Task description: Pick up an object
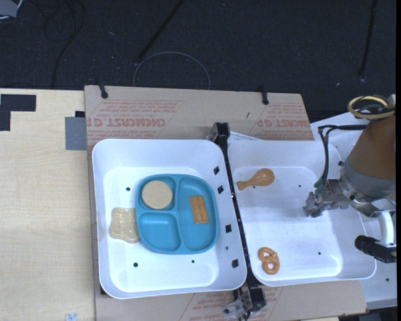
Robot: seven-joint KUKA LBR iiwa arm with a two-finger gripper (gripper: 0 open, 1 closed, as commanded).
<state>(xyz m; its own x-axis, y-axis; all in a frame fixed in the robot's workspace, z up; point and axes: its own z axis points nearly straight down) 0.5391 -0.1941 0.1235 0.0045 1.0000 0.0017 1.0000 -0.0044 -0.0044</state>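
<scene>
Where it hangs over right bin — pincer, nothing visibly gripped

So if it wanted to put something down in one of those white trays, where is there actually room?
Mostly the right bin: its floor is bare between the drumstick toy near the top, the pretzel at the bottom and the gripper by the right wall. The left bin is crowded: the blue plate fills it, leaving only narrow strips around it.

Even, bright overhead light makes the two white bins almost glow with slight overexposure, casting only faint soft shadows, while the background beyond the desk falls dark, and the whole picture looks mildly soft and grainy.
</scene>
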